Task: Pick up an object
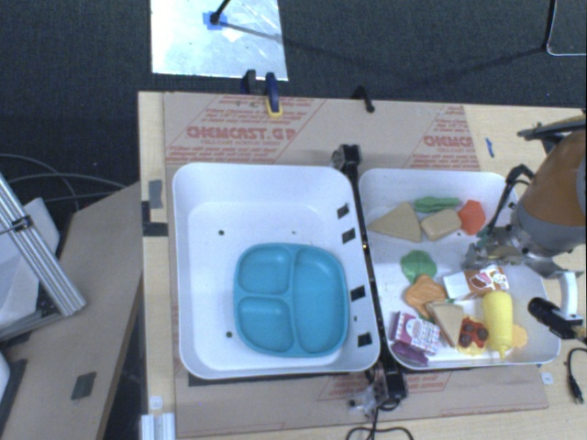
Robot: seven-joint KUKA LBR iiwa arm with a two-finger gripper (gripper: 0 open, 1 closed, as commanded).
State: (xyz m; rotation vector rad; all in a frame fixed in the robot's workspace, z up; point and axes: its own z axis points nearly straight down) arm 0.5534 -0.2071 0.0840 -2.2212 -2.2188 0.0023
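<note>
White plastic makes up both bins on the tabletop (303, 126): the left bin (206, 236) carries a blue divided plate (292, 299), and the right bin (383, 191) is packed with toy food, which is where any object for this pick must come from. The grey arm (555, 195) reaches in from the right, and its hand (484, 250) sits low over the middle of the right bin, close above a small white and red packet (477, 280); I cannot tell whether it is wide or narrow, and nothing can be seen held in it. The main risk, as I judge it, is crowding: the packet lies touching the yellow bottle (498, 317), a sandwich wedge (449, 319) and an orange piece (425, 291), so a descent could land on two things at once or push them aside. A flat piece like the tan slice (396, 221) could slip out, and the round green piece (418, 264) could roll away
</note>
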